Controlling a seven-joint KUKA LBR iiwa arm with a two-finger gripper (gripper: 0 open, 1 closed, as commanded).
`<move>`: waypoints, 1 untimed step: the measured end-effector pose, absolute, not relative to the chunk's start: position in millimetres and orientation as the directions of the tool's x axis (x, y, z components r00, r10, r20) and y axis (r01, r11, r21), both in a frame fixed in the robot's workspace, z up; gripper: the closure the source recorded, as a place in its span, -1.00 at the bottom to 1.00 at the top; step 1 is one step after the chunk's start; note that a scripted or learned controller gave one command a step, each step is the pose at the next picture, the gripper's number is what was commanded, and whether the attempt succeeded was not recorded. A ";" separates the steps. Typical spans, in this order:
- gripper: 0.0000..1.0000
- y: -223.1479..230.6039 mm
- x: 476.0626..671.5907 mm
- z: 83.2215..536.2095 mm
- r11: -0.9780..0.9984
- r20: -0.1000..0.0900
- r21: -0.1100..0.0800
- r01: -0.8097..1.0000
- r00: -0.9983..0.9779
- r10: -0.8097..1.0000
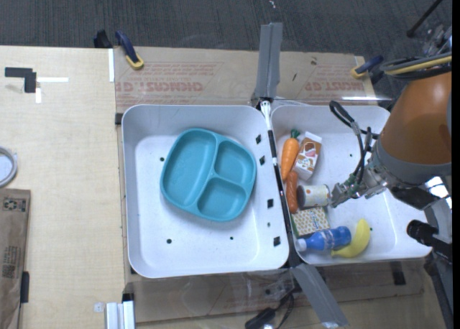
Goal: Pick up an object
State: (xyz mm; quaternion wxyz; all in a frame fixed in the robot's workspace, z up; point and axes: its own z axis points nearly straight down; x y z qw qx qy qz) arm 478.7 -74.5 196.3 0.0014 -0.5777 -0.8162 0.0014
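Gripper [343, 192] hovered low in the right bin [374, 248], beside the small can [314, 195]; finger state indiscernible; nothing lifted; the pick remained undone.

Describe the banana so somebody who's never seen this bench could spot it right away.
Look at the right-hand white bin, the one crowded with small items rather than the one holding the blue divided plate. Go to its near edge, where a plastic bottle with a blue label lies on its side. The banana curves around that bottle's right end, the bin's sole yellow thing.
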 end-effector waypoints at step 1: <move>-1.00 -74.7 478.6 196.3 0.332 0.001 -0.004 0.943 -0.332 0.943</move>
